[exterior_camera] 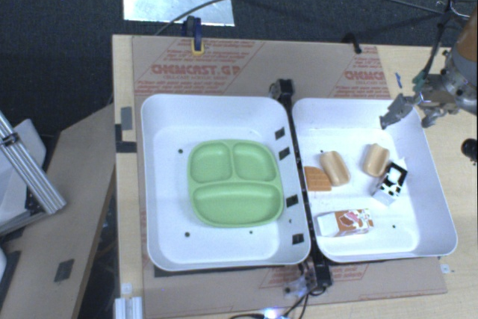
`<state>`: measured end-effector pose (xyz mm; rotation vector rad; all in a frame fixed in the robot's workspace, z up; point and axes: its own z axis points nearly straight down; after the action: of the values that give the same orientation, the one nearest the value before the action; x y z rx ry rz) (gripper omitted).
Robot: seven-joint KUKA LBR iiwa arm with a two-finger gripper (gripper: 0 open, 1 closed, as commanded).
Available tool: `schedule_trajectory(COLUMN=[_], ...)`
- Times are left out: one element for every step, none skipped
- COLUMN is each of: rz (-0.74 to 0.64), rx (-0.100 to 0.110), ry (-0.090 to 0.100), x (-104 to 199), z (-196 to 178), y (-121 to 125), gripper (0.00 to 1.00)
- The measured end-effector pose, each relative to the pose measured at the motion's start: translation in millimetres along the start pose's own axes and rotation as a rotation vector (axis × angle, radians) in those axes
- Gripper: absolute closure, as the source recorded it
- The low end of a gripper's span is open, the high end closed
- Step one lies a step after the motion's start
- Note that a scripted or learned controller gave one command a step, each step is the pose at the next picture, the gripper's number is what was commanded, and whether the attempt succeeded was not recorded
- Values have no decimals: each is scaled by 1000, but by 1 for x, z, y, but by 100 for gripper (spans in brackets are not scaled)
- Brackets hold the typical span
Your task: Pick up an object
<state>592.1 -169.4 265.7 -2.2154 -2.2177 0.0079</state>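
While the pincer [412, 110] hovers, a carton [345, 222] lies in the right bin [435, 183]

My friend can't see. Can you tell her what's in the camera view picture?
An end effector hovers above the far right corner of the right bin, which holds small food items. The left bin holds a green divided plate.

Arm [464, 48] cut off at right edge

Green tray [235, 193], white bins [164, 183]
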Motion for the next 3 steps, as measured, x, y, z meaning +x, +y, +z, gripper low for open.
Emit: schedule_trajectory(rz=[-2, 0, 0], rx=[-10, -5, -7], ry=[-2, -1, -1], x=[0, 2, 8], z=[-6, 56, 100], y=[2, -2, 0], gripper=[0, 0, 0])
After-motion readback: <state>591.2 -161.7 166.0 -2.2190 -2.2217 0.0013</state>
